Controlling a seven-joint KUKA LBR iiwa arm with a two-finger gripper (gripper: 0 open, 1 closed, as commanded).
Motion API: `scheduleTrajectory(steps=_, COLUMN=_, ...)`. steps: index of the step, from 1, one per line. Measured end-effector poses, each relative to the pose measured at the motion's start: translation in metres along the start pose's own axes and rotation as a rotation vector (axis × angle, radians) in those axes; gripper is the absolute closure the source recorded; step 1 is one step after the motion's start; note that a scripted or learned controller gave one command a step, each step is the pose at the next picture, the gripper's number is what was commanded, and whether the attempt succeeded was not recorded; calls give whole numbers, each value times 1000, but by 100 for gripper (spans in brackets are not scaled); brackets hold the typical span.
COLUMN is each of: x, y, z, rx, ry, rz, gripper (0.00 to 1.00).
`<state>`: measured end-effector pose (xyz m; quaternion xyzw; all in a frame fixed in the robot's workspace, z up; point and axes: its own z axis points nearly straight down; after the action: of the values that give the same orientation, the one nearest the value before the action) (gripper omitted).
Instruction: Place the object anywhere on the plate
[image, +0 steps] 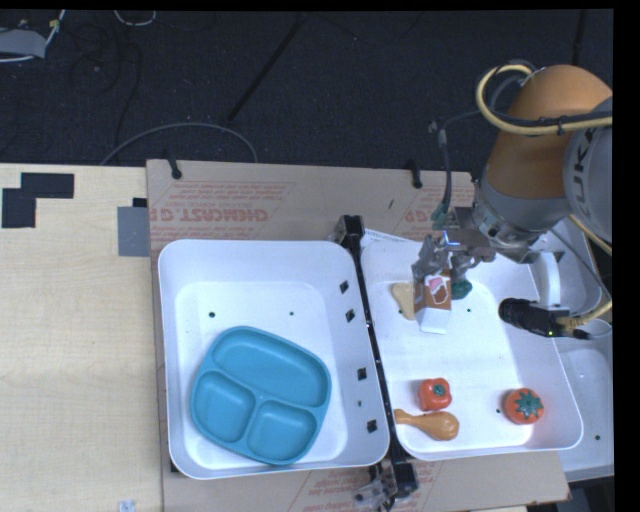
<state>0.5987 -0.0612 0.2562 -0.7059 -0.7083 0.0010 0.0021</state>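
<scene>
I am viewing the bench from above, with two white bins side by side. I am using the black divider (362, 330) between the bins as my landmark.

1. Left of the divider, the left bin (190, 275) is holding a blue plate (260, 393) with three compartments. The plate is lying toward the near side of that bin, tilted a little in plan, with bare white floor behind it.

2. Right of the divider, the right bin (490, 350) is holding the loose items. A small carton-like object (436, 303), white at the base with a reddish-brown printed face, is sitting in the far half of this bin, near the divider. A pale yellowish piece (404, 298) is lying just beside it, on the divider side.

3. The gripper (441, 272) is hanging directly over the carton-like object, reaching in from the side away from the divider. Its dark fingers are overlapping the top of the object. I cannot tell whether they are spread, pressed together, or pinching it; the detail is too small and dark.

4. Toward the near side of the right bin, a red item with a green top (434, 393) is standing close to the divider, and a tan drumstick-shaped item (430, 423) is lying just in front of it. A second orange-red item with a green top (523, 405) is sitting well away from the divider, near the bin's outer corner.

5. A black cylindrical part (530, 316) is projecting over the outer edge of the right bin.
</scene>
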Motion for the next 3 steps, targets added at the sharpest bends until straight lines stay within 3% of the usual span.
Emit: scheduleTrajectory(steps=3, x=160, y=-22, z=36, rx=2, ry=-1, rz=-1, gripper=100)
